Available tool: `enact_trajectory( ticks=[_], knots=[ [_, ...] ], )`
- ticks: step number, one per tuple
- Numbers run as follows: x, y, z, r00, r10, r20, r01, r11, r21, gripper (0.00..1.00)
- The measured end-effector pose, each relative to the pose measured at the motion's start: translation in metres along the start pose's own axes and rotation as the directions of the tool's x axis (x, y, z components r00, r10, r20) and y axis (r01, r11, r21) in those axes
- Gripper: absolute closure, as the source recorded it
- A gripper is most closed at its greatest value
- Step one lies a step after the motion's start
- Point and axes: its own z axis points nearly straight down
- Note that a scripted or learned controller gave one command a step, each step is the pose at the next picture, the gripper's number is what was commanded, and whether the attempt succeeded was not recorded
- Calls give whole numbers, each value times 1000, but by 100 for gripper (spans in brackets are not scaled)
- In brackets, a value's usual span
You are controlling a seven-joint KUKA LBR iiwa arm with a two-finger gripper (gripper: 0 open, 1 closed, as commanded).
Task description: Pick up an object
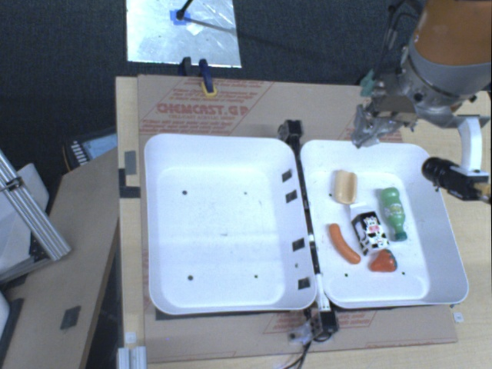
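The right bin (430, 283) holds several small items: a tan wedge-shaped piece (344, 186), a green bottle (393, 213), a black-and-white cow toy (371, 232), an orange hot dog (344, 244) and a red lump (383, 261). My gripper (372, 134) hangs over the bin's far edge, above and behind the tan piece, well apart from all the items. Nothing shows between its fingers.
The left bin (154, 206) lies beside the right one, with a black hinge strip (302, 214) between them. A black fitting (450, 177) juts over the right bin's far right rim. A shiny metal sheet (183, 20) lies beyond the bench.
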Motion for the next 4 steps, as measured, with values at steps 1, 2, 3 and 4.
enact_trajectory(
  ticks=[1, 2, 3, 4],
  knots=[
    [68, 14, -35, 1000, -2, -3, 2, 1000, 10, 100],
    [44, 6, 58, 1000, 10, 2, -10, 1000, 23, 100],
    [-11, -46, 99, 1000, 14, 1, -14, 1000, 22, 100],
    [26, -22, -33, 1000, 1, -2, -1, 1000, -2, 100]
  ],
)
